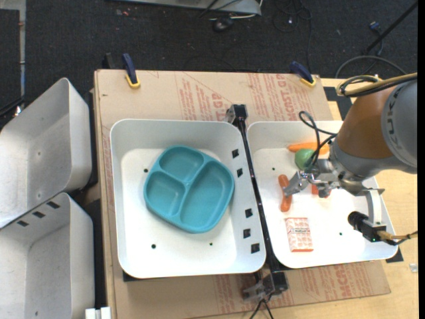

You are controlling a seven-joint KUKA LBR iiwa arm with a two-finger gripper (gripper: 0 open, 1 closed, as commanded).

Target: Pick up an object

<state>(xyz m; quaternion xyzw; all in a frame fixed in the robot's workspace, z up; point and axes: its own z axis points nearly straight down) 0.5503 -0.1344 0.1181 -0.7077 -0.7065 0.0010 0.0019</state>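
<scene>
My gripper (304, 181) hangs low in the right bin (332, 261), near its left half. Just above it lie a green ball (303, 157) and an orange carrot-like piece (303, 147), side by side. A small red-orange stick (285, 196) lies just left of and below the gripper, close to it. A flat white packet with orange print (299, 234) rests on the bin floor nearer the front. I see nothing lifted off the floor, and the arm's wrist hides what is directly beneath it.
The left bin (133, 244) holds a teal divided plate (189, 188). A black divider (251, 191) runs between the two bins. The grey and orange arm (378, 131) covers the right bin's far right part. Two more white bins (40, 178) stand off the bench at left.
</scene>
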